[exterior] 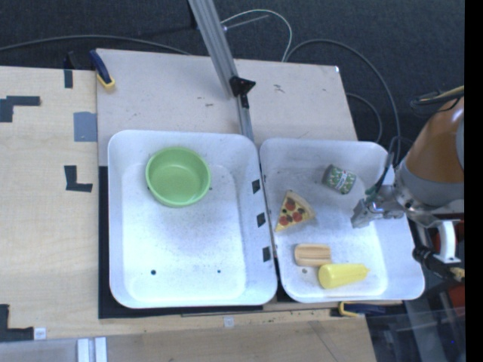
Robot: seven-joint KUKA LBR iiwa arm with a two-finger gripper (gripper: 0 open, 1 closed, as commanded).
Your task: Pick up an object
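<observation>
The right bin (302, 153) holds a small green can (339, 179) lying near its back right. A toy pizza slice (292, 210) rests near the bin's left side. A tan hot-dog bun (312, 254) and a yellow block (342, 275) lie along its front. My gripper (365, 213) hovers over the bin's right side, below the can and right of the pizza slice. Nothing shows between its fingers. A green bowl (178, 176) stands in the left bin (128, 270).
A metal pole (217, 44) slants from the top down to the divider between the bins. Cables (332, 55) loop behind the right bin. A blue and yellow clamp (101, 69) sits at the board's back left corner.
</observation>
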